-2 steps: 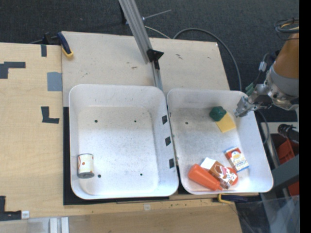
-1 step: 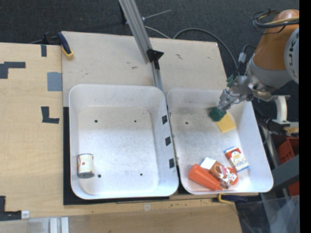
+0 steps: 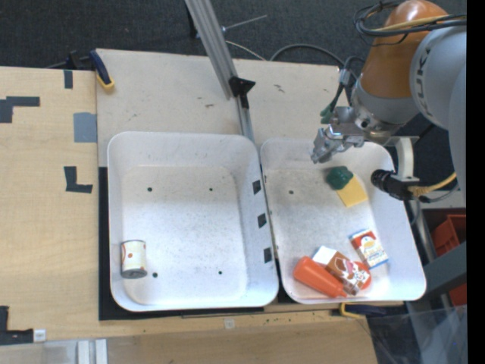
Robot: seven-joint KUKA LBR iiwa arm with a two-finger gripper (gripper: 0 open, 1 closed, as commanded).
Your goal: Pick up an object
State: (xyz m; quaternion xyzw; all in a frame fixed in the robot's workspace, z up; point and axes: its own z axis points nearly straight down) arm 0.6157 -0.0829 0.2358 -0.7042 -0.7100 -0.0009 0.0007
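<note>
Left bin (image 3: 189, 146): one small cylindrical can (image 3: 133, 258), near its front-left corner. Right bin (image 3: 303, 218): green-and-yellow sponge (image 3: 345, 185) at the back, orange bottle (image 3: 318, 276), brown packet (image 3: 348, 273) and small printed carton (image 3: 368, 248) clustered at the front. Gripper (image 3: 321, 152) hangs just behind-left of the sponge, nothing visibly between its fingers; their spacing cannot be told.

arm (image 3: 443, 67): bulky rounded grey links, smooth matte shell, at 2 o'clock in the view
band (image 3: 402, 40): glossy orange dome and collar above the wrist, with a pale highlight
cables (image 3: 379, 14): thin black loops arching over the orange part; one more black lead runs along the wrist at its 9 o'clock side
wrist (image 3: 375, 105): grey ring under the orange band
gripper (image 3: 327, 146): small silvery metal block with dark screws and a green patch
</note>
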